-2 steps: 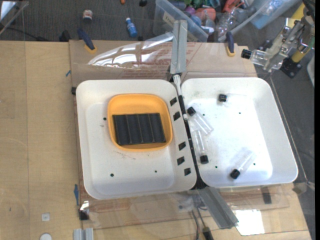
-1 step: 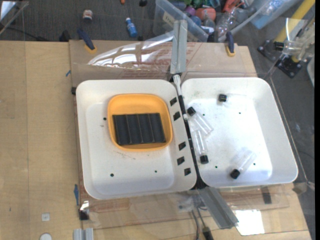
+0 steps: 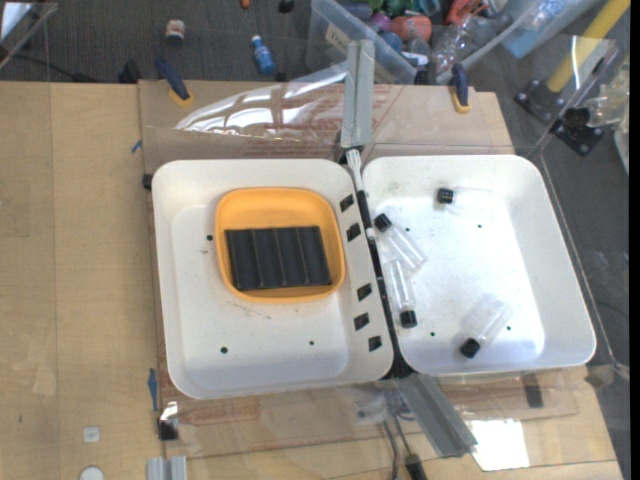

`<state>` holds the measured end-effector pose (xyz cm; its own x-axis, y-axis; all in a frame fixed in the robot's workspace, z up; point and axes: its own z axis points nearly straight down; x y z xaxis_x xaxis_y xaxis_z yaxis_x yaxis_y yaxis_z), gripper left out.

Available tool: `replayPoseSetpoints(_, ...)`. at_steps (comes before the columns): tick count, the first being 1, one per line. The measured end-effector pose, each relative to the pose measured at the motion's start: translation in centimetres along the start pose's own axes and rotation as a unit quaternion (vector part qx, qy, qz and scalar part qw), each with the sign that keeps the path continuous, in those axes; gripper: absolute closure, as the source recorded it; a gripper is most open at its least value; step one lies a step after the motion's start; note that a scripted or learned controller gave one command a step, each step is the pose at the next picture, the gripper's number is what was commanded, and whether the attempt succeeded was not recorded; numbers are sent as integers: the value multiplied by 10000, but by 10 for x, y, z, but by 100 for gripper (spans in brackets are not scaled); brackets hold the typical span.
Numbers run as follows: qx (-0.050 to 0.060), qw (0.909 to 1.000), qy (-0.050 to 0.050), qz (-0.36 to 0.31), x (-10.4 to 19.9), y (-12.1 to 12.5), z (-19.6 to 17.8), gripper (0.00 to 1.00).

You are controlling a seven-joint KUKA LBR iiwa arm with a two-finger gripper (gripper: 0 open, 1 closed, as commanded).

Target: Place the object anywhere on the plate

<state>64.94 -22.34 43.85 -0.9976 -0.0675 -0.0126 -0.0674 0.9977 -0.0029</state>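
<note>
While the orange plate (image 3: 280,203) sits in the left bin (image 3: 190,288), you see a black ribbed block (image 3: 278,258) lying flat on it. Clear black-capped tubes (image 3: 402,268) lie in the right bin (image 3: 530,258). You cannot tell the gripper's state.

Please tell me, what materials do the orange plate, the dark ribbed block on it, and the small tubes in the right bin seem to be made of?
Orange plate: probably plastic, smooth, with an even colour and a soft sheen. Dark ribbed block: matte black, perhaps rubber or plastic; it reflects nothing. Small tubes: clear plastic or glass, see-through, with black caps. Right bin: white moulded plastic, by its rounded corners.
</note>
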Motion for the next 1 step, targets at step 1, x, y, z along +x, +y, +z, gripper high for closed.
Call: replayPoseSetpoints(1, -2, 9921, -7, -1253, -19, 2, 0, 100)
